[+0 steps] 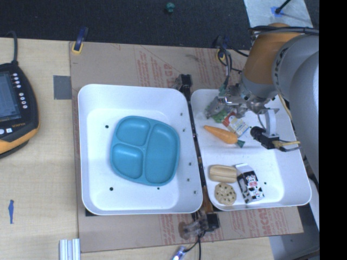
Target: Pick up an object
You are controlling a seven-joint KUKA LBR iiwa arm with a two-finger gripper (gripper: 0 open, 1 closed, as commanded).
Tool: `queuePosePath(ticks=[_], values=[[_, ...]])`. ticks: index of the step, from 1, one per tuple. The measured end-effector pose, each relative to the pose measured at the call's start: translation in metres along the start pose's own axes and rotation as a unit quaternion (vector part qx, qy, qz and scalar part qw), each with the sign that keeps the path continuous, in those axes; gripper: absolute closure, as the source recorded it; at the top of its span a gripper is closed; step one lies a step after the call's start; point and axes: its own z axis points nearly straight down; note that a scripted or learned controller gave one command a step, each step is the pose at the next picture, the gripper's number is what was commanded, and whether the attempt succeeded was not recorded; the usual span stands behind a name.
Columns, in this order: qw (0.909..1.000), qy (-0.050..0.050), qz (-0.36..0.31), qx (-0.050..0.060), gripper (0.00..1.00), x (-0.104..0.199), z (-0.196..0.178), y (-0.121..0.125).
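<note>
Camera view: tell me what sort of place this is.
Likely a robot lab bench for grasping trials: a grey arm reaches over two white bins holding toy food such as a carrot, with a teach pendant alongside.

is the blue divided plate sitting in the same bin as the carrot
No, the blue divided plate lies in the left bin, while the carrot lies in the right bin.

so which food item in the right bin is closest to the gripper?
The carrot, lying just below the gripper; the bread roll and cookie sit at the bin's near edge.
</note>
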Motion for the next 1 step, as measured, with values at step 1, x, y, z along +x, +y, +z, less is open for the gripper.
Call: queuePosePath(ticks=[1], values=[[1.0,-0.001,-0.001,0.0,1.0,-0.0018,-0.0117,0.0007]])
